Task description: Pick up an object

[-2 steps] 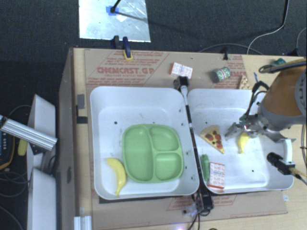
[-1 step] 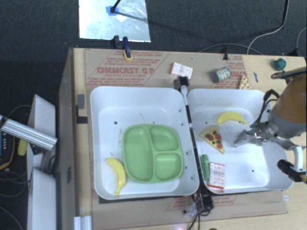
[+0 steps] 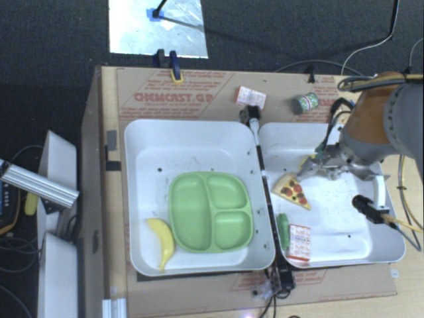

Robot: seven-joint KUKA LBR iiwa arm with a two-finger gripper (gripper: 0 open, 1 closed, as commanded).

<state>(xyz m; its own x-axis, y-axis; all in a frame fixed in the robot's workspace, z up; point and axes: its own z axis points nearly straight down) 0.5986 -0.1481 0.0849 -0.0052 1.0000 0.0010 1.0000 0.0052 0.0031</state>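
The gripper (image 3: 317, 166) hangs low beside the pizza slice (image 3: 292, 191), seemingly lining up a grab; finger state unclear.

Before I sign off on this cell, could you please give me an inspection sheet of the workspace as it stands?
Surface: two white bins side by side, left bin and right bin, on a brown board.
Job's things: pizza slice toy, green bar and red-and-white packet in the right bin; banana beside the green divided plate in the left bin.
Clutter: small can and a white label on the board behind the bins.
Pincer: pincer low over the right bin, just above the pizza slice toy; holding nothing that I can see.
Cables: dark cable over the carpet behind the bench.
Surroundings: silvery sheet on dark carpet.
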